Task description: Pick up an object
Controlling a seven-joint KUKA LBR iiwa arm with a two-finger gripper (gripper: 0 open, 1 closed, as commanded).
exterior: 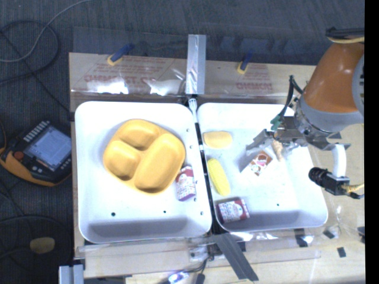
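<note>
My gripper (270,146) hangs low over the middle of the right bin (296,209), reaching in from the right below the orange band (334,81). A small white and red packet (259,163) lies just beneath it, to its lower left; I cannot tell whether they touch. Also in this bin are a pale yellow bun (217,139), a long yellow piece (218,177) by the left wall, and a dark red packet (233,210) at the front.
The left bin (95,218) holds a big yellow lumpy loaf shape (144,154) and a red and white packet (186,184) by the divider. A handheld controller (41,152) lies off the bench to the left.
</note>
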